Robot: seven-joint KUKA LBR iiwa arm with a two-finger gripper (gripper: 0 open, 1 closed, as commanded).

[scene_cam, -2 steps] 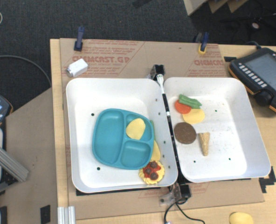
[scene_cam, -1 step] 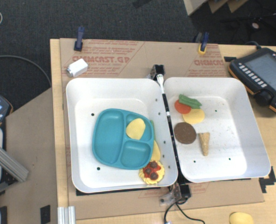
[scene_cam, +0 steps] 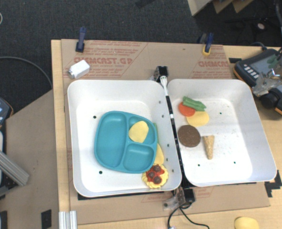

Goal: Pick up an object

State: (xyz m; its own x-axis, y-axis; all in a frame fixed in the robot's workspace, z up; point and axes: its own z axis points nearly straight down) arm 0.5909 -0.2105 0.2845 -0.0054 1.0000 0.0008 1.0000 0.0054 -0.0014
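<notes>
1. Candidate targets, right bin [scene_cam: 257, 128]: green toy vegetable [scene_cam: 193, 102], red toy tomato [scene_cam: 186, 110] and yellow disc [scene_cam: 198, 119] all touch in one cluster. The brown round patty [scene_cam: 189, 136] sits just below them, with a tan cone [scene_cam: 209, 146] just beside it.
2. Left bin [scene_cam: 76, 128]: teal divided plate [scene_cam: 117, 144] with a yellow piece [scene_cam: 138, 131] in its upper-right compartment. A toy pizza slice [scene_cam: 155, 175] lies at the plate's lower-right edge, near the bin wall.
3. Risk – the cluster: a grasp there probably nudges neighbours or pinches two at once.
4. Risk – patty and disc lie flat, so there's little edge to grip and slip-off is likely.
5. Risk – pizza slice and patty are close to the walls where the bins meet, so a collision on descent is plausible.
6. Cone looks like the cleanest pick – free on its right side.
</notes>
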